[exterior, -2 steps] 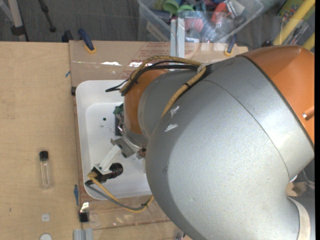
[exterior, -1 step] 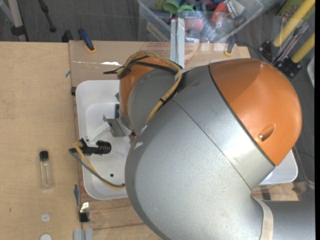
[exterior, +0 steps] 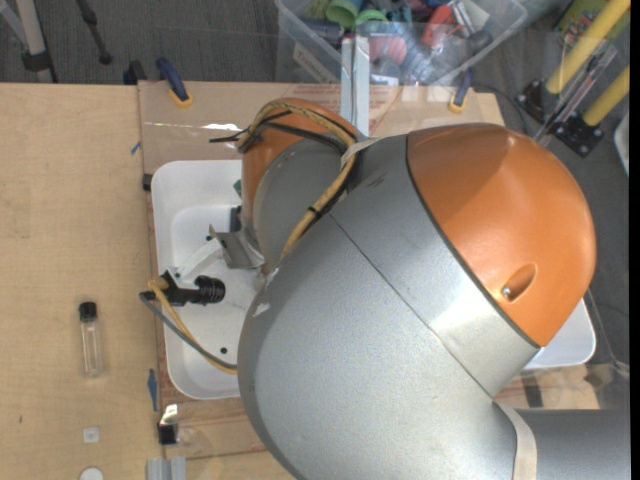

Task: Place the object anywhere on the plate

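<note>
The grey and orange arm (exterior: 420, 298) covers most of both white bins, reaching over the left bin (exterior: 178, 208). Its wrist (exterior: 285, 158), with black and yellow cables, hangs above that bin's middle. A black fitting (exterior: 195, 291) with a cable sticks out from under the arm toward the left. The arm hides the gripper's tips, and whatever lies beneath it in the bins is hidden as well.
A small clear vial with a black cap (exterior: 90, 336) lies on the wooden bench left of the bins. A clear box of colourful toys (exterior: 400, 13) stands behind the bins. Blue clamps (exterior: 172, 80) hold the board's far edge. Yellow tubes (exterior: 590, 28) stand at the back right.
</note>
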